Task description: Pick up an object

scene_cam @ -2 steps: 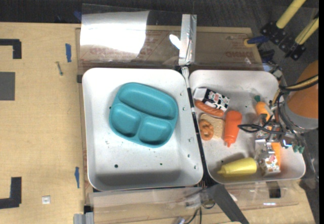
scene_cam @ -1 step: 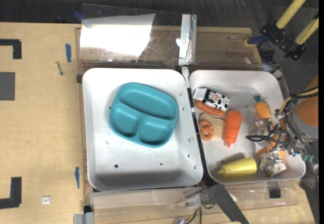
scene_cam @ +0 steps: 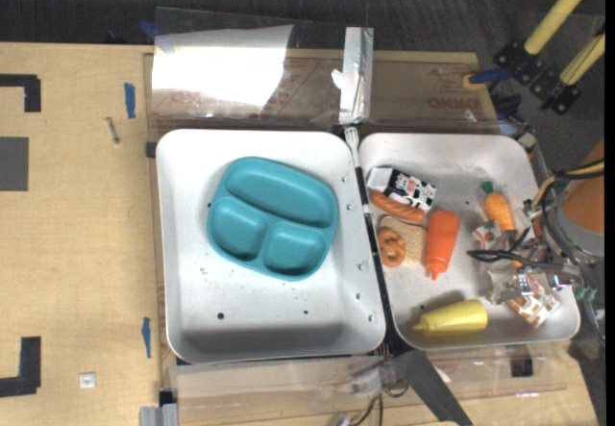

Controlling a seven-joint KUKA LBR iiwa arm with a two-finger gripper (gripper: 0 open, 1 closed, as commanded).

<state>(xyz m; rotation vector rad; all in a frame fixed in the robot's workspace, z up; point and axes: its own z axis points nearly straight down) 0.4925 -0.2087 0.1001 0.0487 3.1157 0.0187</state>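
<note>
Claw (scene_cam: 519, 265) is seen low over the right bin (scene_cam: 437, 139), at its far-right side, amid cables. How far it is opened can't be told, and nothing is seen held in it.

A small white-and-orange item (scene_cam: 531, 303) is found just beside the claw, twd the view's bottom edge; too cluttered to be identified. A toy carrot (scene_cam: 498, 211) lies near the claw, up-view. An orange bottle (scene_cam: 441, 241) is set view-left of the claw, w/ a pretzel-like piece (scene_cam: 394, 244) beyond it. A teal divided plate (scene_cam: 272, 217) lies well apart, in the left bin (scene_cam: 192, 318).

Likeliest pick is judged to be the yellow bottle (scene_cam: 452, 318), lying on its side near the claw, down-view and left, apart from other items. It is prob. light, hollow plastic: smooth, rounded, so easily rolled or squirted out if pinched near an end. It should be taken across the mid-body, approx. at its widest part, w/ jaws set square to its long axis
</note>
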